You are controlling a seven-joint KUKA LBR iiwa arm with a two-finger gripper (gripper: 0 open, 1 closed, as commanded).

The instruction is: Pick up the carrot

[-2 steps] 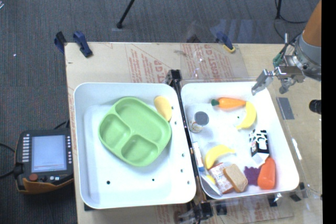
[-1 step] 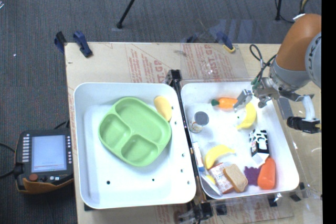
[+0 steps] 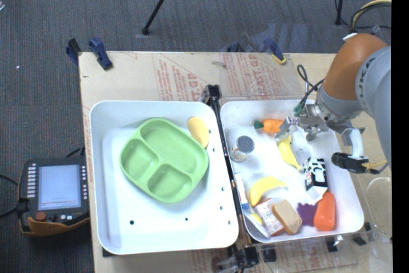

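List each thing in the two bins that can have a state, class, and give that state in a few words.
carrot: lying in the right bin, beside the gripper, not lifted.
gripper: low in the right bin, next to the carrot.
green tray: upright in the left bin, compartments bare.
banana: lying flat, right bin.
orange bottle: lying on its side, right bin.

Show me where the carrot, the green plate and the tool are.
carrot [image 3: 273, 126], camera view, middle of its orange body.
green plate [image 3: 142, 154], camera view, floor of its left compartment.
tool [image 3: 295, 128], camera view, midway between its fingertips.
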